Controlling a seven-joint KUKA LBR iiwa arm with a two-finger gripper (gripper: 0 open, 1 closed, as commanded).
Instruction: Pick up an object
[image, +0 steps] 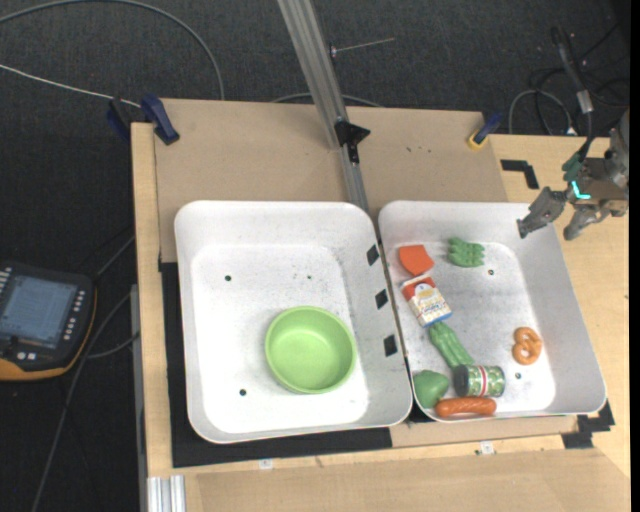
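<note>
Pincer (556, 222) hovers over the right bin's (560, 300) far right corner, fingers spread apart, gripping nothing.

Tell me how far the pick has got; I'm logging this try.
Nothing looks done yet. The hand hovers open over the right bin's far right corner, holding nothing. The pretzel, orange block and green bowl lie untouched. Descending, gripping and lifting remain.
</note>
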